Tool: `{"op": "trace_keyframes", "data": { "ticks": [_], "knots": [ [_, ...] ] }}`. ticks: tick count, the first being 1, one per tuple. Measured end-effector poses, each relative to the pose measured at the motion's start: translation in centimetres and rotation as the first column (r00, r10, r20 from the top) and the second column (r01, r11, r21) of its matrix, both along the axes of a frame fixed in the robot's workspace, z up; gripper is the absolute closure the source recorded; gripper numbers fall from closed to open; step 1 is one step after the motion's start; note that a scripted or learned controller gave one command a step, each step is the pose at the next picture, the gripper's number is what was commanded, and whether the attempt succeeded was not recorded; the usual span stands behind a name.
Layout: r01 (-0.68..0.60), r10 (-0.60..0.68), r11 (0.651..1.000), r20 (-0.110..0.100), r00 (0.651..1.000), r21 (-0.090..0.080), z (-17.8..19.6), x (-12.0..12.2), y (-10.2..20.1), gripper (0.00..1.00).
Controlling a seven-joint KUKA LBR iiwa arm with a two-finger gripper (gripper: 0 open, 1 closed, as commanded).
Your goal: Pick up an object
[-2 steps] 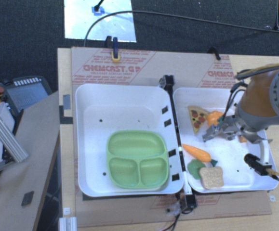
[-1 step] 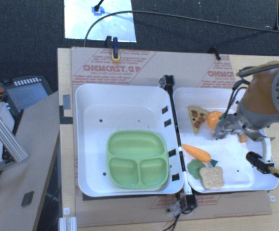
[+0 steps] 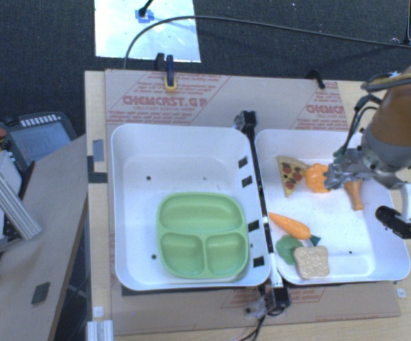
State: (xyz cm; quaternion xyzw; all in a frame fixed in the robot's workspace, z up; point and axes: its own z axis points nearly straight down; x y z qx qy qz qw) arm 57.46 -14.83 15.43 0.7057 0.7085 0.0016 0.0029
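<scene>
The orange toy (image 3: 316,178) lies just beside the pizza slice (image 3: 289,174), the gripper (image 3: 338,176) touching it; its opening I cannot tell.

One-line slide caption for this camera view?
KUKA arm's gripper lowered beside an orange toy in the right bin, near a pizza slice.

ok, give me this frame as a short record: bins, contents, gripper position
left bin: shallow white bin holding a green three-compartment plastic tray
right bin: shallow white bin holding toy food
right bin contents: pizza slice toy, round orange toy, orange carrot toy, green leaf toy, toast slice toy
arm: grey arm with orange band, reaching in from the right
gripper: two-finger gripper low in the right bin, at the round orange toy
grasp: cannot tell
</scene>
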Motion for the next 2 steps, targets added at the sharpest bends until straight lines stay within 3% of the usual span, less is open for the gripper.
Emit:
{"op": "trace_keyframes", "data": {
  "ticks": [1,2],
  "knots": [
    [-0.001,0.001,1.0,0.0,1.0,0.001,4.8,0.0,0.8,1.0],
    [-0.001,0.001,1.0,-0.002,1.0,0.001,7.1,0.1,0.8,1.0]
  ]
}}
